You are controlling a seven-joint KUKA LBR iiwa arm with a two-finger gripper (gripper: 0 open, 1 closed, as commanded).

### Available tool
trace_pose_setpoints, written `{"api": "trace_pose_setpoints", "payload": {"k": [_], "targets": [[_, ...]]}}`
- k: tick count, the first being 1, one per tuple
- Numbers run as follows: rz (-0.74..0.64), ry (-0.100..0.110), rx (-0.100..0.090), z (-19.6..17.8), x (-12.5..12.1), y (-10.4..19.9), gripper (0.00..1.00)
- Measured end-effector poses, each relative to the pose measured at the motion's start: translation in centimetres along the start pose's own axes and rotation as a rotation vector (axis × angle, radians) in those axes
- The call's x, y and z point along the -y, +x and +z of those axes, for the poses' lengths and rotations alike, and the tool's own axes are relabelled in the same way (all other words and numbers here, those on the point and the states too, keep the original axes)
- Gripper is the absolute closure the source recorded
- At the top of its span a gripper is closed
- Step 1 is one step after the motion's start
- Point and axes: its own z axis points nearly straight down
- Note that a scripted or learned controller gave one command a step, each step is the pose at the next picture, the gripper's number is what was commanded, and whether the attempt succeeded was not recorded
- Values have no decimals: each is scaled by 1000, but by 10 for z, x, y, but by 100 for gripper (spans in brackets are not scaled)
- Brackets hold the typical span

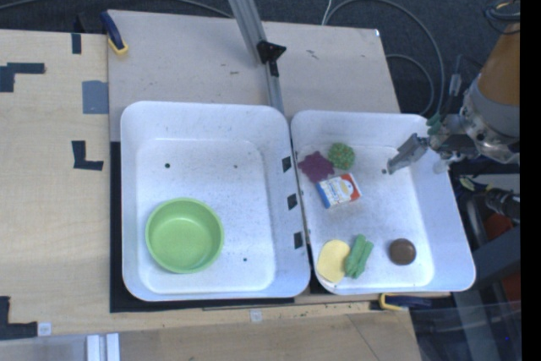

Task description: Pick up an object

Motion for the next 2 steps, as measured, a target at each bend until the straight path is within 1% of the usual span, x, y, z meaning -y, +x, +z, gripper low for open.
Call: {"api": "trace_pose_setpoints", "payload": {"k": [1,2], "targets": [[0,0,0,0,0,0,0],[1,4,0,44,0,3,0]]}}
